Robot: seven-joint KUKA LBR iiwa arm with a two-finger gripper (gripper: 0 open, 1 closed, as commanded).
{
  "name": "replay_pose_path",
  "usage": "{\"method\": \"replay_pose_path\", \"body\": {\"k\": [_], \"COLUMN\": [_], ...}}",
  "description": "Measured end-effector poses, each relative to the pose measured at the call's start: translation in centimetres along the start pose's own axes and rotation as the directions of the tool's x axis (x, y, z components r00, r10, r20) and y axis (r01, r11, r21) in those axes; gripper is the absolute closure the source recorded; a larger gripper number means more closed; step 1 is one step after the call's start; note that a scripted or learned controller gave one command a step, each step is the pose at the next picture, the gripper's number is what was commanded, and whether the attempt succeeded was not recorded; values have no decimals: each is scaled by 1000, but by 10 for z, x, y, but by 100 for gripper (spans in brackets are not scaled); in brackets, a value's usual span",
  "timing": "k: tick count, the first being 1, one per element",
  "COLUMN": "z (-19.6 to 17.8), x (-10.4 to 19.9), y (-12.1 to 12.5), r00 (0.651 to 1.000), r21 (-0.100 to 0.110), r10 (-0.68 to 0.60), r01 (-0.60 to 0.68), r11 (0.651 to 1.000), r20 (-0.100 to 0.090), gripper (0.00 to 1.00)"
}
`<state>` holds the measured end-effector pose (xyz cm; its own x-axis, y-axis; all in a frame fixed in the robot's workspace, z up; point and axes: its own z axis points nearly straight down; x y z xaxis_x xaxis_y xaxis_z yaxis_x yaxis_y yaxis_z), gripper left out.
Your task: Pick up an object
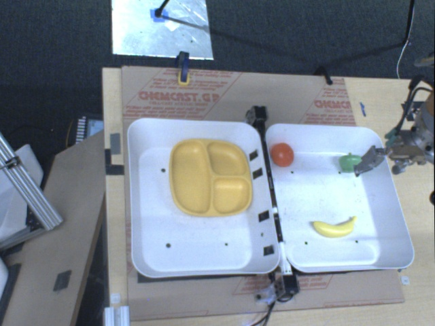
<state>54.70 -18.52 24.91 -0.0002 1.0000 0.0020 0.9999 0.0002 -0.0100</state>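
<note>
Two shallow white plastic bins (204, 263) sit side by side. The left bin holds a yellow three-compartment plastic plate (209, 176). In the right bin lie a yellow banana (333, 227), a red tomato-like ball (282, 155) and a small green object (349, 161), probably light and slippery, best pinched across its middle. The gripper (367, 160) touches it; finger state indiscernible.

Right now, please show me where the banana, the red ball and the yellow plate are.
banana (334, 227): camera view, middle of its curved body.
red ball (282, 154): camera view, centre of its top.
yellow plate (192, 175): camera view, floor of its large left compartment.
</note>
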Motion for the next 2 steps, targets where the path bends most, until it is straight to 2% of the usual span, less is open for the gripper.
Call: {"method": "replay_pose_path", "body": {"k": [1,2], "z": [-6,56], "x": [1,0], "y": [2,0], "r00": [1000,1000], "r21": [-11,-7], "r10": [-3,-1], "r01": [3,1], "r11": [1000,1000], "r20": [3,1], "gripper": [0,0]}}
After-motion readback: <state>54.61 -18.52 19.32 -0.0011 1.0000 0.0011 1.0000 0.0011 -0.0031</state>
